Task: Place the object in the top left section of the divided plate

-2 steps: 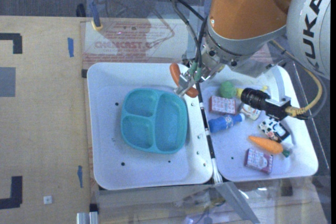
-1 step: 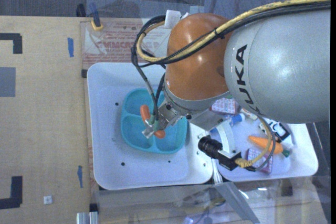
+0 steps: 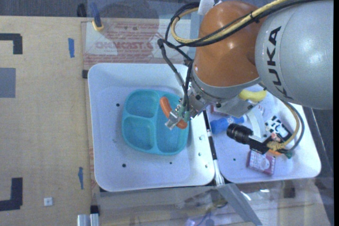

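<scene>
Orange carrot (image 3: 166, 107), seemingly one, lies on one blue plate (image 3: 142, 132).

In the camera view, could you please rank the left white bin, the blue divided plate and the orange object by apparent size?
1. left white bin
2. blue divided plate
3. orange object, partly hidden by the gripper, but clearly smallest

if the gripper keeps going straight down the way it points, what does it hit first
Most likely the orange object lying by its tips, on the right side of the blue divided plate. The gripper points down at that spot, though height above it is unclear.
</scene>
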`<state>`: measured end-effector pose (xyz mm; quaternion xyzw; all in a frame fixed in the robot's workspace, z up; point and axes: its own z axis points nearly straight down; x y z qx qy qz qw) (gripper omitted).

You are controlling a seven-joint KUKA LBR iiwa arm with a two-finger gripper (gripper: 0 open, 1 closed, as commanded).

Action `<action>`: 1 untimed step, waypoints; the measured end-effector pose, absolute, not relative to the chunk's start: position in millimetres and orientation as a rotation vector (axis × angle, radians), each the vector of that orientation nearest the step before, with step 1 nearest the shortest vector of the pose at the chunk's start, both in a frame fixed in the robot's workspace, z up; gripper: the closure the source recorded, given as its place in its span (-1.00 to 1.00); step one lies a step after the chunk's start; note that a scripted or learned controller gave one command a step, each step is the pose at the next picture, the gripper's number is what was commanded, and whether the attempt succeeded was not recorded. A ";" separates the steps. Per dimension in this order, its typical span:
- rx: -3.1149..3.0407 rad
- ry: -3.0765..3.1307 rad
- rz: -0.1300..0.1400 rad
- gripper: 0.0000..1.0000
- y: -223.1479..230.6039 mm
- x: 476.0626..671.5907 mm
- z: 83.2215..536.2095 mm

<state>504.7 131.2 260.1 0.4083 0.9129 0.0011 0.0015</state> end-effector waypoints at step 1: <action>1.281 2.866 0.004 -1.00 131.3 504.6 260.1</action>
